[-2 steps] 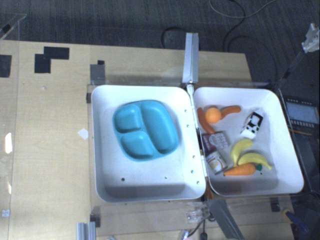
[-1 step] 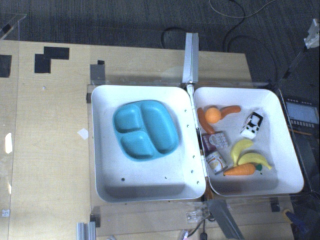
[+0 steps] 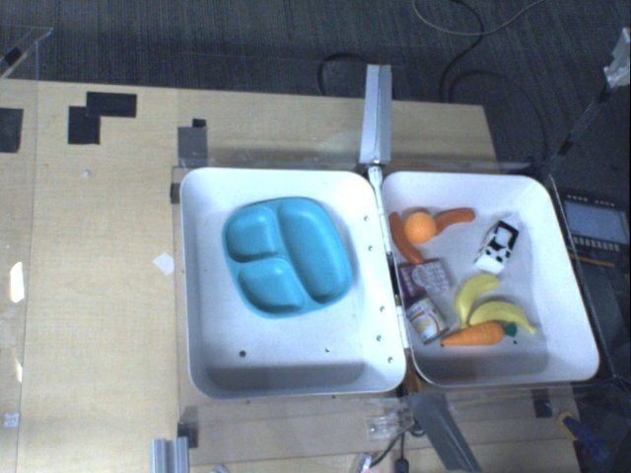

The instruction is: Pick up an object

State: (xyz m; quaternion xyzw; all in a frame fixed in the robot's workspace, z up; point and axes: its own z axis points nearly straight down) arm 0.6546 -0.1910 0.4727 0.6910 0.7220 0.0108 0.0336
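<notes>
Even overhead lighting, moderately bright. Soft shadow along near inner wall of left bin (image 3: 296, 374). Glare patch on desk (image 3: 17, 282) at left edge. Overall image slightly soft.

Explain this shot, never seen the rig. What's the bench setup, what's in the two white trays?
One fixed camera looks down at a slant on a wooden bench holding two shallow white bins. The left bin holds a blue divided plate. The right bin holds toy food and small items: an orange ball, carrots, bananas, a small black-and-white object and packets. Everything lies loose in the bins; nothing is being held.
</notes>
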